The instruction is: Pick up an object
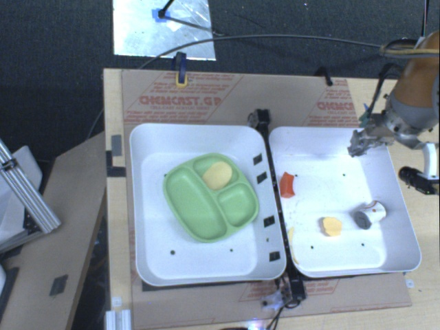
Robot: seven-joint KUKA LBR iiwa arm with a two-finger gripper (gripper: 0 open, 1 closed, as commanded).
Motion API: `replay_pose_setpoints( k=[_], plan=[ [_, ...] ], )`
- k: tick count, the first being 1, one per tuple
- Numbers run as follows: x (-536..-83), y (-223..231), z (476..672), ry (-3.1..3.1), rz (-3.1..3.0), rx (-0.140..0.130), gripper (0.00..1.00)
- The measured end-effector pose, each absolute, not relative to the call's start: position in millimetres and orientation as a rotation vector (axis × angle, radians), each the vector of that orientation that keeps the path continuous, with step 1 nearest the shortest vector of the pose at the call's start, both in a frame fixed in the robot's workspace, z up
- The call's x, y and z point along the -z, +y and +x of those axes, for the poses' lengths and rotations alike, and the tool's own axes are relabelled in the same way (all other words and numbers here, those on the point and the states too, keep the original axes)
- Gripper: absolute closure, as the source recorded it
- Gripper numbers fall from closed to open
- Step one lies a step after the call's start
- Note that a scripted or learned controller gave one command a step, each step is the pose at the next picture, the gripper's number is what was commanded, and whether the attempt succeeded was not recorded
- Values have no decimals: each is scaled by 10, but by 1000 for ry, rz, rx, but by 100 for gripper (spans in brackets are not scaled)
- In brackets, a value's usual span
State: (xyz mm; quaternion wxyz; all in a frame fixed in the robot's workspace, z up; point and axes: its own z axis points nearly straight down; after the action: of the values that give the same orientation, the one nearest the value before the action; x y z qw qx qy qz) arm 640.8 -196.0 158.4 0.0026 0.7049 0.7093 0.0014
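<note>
In the right bin (323, 263) lie three small objects: an orange-red piece (287, 184) by the left wall, a yellow piece (331, 226) near the front, and a grey-and-white object (368, 215) to its right. The gripper (362, 143) hangs over the bin's far right corner, well apart from all three. I see nothing between its fingers.
The left bin (151, 253) bears a green divided tray (206, 198) with a yellow object (218, 175) in its upper compartment. Black clips line the divider between the bins. A cable arcs across the back of the bench.
</note>
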Motion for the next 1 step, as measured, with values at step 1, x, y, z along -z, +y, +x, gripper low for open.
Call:
replay_pose_setpoints(
  k=[1],
  plan=[
    [-2037,-1974,6356,2222,2215,-4,100]
  ],
)
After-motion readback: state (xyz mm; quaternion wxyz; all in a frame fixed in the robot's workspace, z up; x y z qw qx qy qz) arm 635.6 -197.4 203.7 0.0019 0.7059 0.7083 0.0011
